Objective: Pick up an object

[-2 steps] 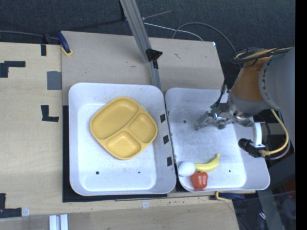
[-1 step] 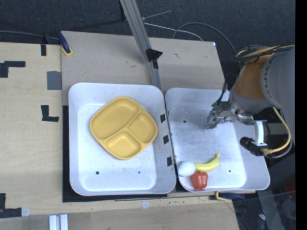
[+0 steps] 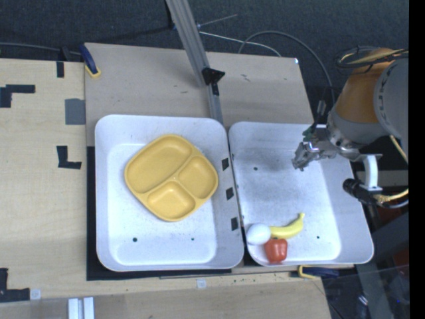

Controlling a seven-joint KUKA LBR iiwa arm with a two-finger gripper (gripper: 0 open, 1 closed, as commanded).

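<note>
End effector point(image 3: 304, 157) above right bin point(image 3: 345, 205)

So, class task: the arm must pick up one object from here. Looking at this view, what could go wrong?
1. The banana, white ball and red pepper sit bunched in the right bin's near corner, so a grasp may catch two or knock one aside.
2. They lie close to the bin wall, which could block the gripper.
3. The gripper hangs away from them, over bare floor; closing there grabs nothing.
</note>
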